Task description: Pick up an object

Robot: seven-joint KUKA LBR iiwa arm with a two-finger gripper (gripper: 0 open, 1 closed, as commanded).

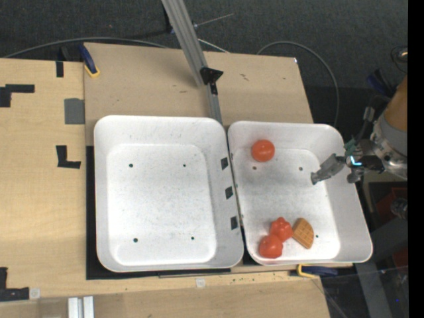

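Overhead, a pale wooden bench (172, 78) carries two white bins. The left bin (99, 191) and right bin (331, 138) touch along one edge. In the right bin, an orange ball (263, 150) lies at 11 o'clock; two red pieces (275, 237) and a tan waffle (303, 232) at 6. The gripper (326, 170) hangs at 3 o'clock, grasping nothing; finger spread cannot be told. Dark floor (298, 12) and cables (291, 45) surround.

Right bin's (331, 136) middle lies open between tomato (263, 150) and waffle (303, 232).
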